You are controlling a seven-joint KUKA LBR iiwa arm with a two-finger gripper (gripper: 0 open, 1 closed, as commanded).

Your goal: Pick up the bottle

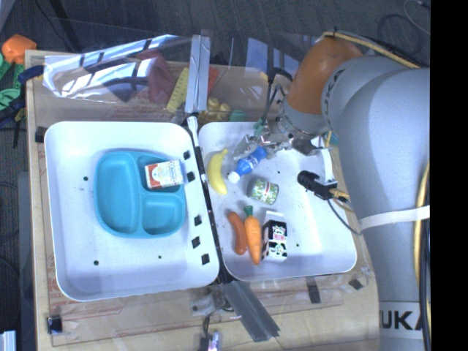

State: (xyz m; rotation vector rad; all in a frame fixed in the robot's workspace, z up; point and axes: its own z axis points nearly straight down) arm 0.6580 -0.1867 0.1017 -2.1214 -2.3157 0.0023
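While the gripper (269, 136) sits low in the upper part of the right bin (333, 251), its grip cannot be told; the bottle (247, 162) lies tilted just beside it, next to the banana (216, 171).

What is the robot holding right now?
It cannot be told. The gripper is right at the base end of the blue bottle in the right bin, but any grip is too blurred to see.
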